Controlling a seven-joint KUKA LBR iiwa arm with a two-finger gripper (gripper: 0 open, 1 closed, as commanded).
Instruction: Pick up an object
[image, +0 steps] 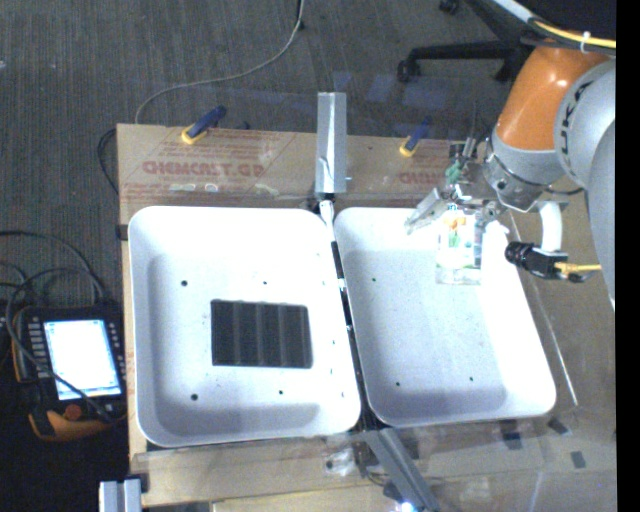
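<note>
Object choice looks narrow: nearest, a dark ribbed block (261, 334) lies flat in the left bin (150, 300). Farther right, the gripper (462, 205) hangs above the right bin (520, 370), a clear packet (460, 245) dangling beneath; its grip I cannot tell.

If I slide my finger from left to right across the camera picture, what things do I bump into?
Handheld control pendant with a glowing white screen → black ribbed rectangular block in the left white bin → upright grey metal post → right white bin → arm's orange band.
</note>
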